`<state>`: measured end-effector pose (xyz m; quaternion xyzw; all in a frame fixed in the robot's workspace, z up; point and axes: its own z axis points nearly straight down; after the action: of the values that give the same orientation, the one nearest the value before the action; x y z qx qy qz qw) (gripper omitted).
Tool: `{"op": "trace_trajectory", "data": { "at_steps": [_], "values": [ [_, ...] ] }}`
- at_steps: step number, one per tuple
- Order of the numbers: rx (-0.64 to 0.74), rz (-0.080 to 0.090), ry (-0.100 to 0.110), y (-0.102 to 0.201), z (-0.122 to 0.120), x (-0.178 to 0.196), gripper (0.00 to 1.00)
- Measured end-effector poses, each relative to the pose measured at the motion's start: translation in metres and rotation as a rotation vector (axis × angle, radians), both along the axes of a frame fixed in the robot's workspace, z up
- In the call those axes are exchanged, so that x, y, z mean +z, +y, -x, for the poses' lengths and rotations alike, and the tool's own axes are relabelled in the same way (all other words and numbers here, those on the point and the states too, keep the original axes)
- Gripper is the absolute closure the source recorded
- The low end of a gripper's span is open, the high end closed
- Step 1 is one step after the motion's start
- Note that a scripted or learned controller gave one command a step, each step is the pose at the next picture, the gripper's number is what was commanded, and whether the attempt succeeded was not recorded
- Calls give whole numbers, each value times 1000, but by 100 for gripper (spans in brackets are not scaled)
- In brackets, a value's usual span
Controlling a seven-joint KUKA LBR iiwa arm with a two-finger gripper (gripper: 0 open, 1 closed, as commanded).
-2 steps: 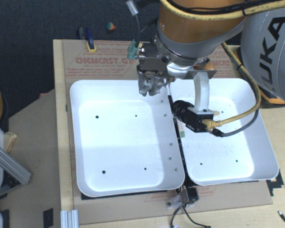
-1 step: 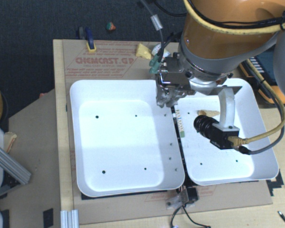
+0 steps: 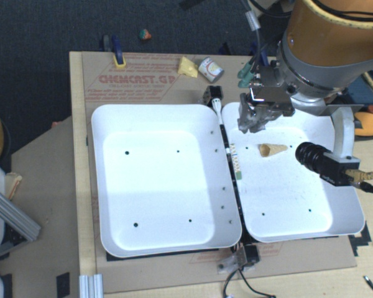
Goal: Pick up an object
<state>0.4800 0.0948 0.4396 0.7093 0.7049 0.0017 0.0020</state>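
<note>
The tan wedge (image 3: 272,149) lies in the far half of the right bin (image 3: 298,225), just near-right of the gripper (image 3: 256,121); it looks light, small and stiff, best pinched across its short sides. I cannot tell how far the fingers are open, and nothing shows between them. The left bin (image 3: 112,129) holds nothing I can see.

— Where does the arm (image 3: 336,36) stand?
— It reaches in from the upper right, its orange band broad at the top edge, the grey wrist below it.
— And the pincer (image 3: 253,121)?
— It hangs from the wrist, pointing down and a little leftward, low. Its metal parts look dark and bunched together.
</note>
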Motion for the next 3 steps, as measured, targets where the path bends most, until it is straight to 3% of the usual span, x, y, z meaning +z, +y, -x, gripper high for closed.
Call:
{"op": "trace_trajectory", "data": {
  "at_steps": [1,3],
  "values": [
    [13,1,14,67,2,-62,100],
    [7,-2,1,64,0,-37,100]
  ]
}}
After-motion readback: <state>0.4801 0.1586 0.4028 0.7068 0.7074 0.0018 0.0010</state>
